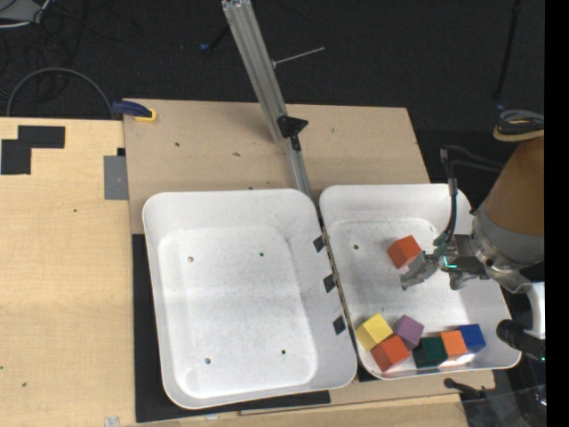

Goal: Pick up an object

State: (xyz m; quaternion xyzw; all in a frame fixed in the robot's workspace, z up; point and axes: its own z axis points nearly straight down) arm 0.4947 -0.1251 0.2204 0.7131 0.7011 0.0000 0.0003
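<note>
The right bin (382, 205) holds several small blocks. An orange cube (404, 251) sits alone near its middle. Along the front wall lie a yellow block (374, 329), a purple block (409, 329), a red block (390, 352), a green block (430, 351), an orange block (454, 342) and a blue block (472, 336). My gripper (437, 277) hangs just right of and slightly nearer than the lone orange cube. It is open, its grey fingers (416, 276) spread, with nothing between them.
The left bin (178, 212) lies beside the right one, with black clips (328, 283) along the shared rims. A slanted aluminium rail (262, 69) rises behind the bins. The arm's orange band (524, 185) stands over the right bin's right edge.
</note>
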